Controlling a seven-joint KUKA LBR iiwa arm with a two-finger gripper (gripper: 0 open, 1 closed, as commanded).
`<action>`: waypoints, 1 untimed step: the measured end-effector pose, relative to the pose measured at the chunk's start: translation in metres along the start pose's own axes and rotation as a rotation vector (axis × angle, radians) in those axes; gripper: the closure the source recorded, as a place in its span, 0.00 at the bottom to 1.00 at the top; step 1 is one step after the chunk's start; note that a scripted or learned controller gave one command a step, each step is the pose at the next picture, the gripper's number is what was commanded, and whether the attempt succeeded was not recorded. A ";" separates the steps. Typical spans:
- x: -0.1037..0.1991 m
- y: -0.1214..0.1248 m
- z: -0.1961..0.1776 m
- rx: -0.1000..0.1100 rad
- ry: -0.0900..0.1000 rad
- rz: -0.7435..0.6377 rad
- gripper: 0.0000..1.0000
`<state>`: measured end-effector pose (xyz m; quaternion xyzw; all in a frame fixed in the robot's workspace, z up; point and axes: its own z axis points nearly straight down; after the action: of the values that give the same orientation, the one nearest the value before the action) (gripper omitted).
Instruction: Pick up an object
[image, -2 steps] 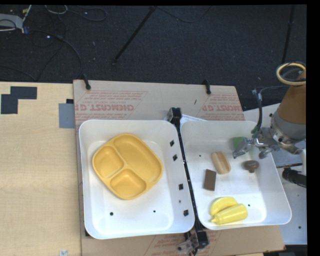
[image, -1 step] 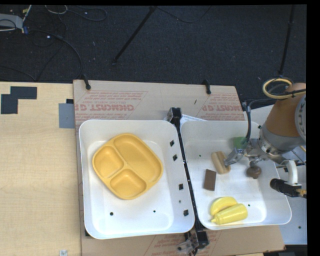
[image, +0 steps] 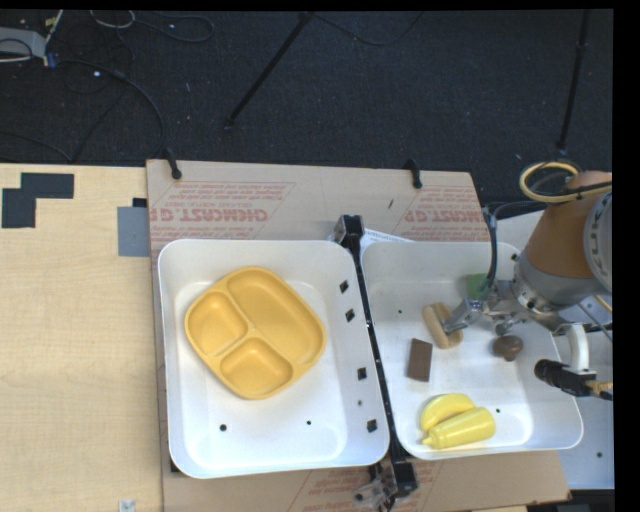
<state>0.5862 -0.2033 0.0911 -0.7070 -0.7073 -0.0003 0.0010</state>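
The left bin (image: 175, 440) carries a yellow divided plate (image: 254, 330) lying flat toward its left and far side, well apart from the arm. Past the black divider (image: 365, 340) between the bins, the right bin (image: 400, 270) holds the candidates for picking. A dark brown block (image: 420, 359) lies near that bin's left wall, about midway along it. Just beyond it a tan wooden block (image: 439, 326) lies tilted, and the gripper (image: 488, 318) hangs low right beside it, its metal tips close to or touching the block's right end. From this slant I cannot tell how wide the hand stands or whether anything sits between its tips. A small brown round piece (image: 508, 347) rests just to the gripper's near right. Toward the near edge lie a yellow banana-like toy (image: 457, 421) and its twin, pressed together.

The tan block looks the likeliest target: probably light, stiff and not fragile, with flat sides that should grip well. Taking it across its narrow width, near the middle, seems safest; a grasp at the end may let it pivot out.
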 end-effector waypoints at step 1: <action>0.001 0.003 -0.014 -0.009 0.003 0.000 1.00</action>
<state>0.5894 -0.2020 0.1051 -0.7069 -0.7073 -0.0045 -0.0009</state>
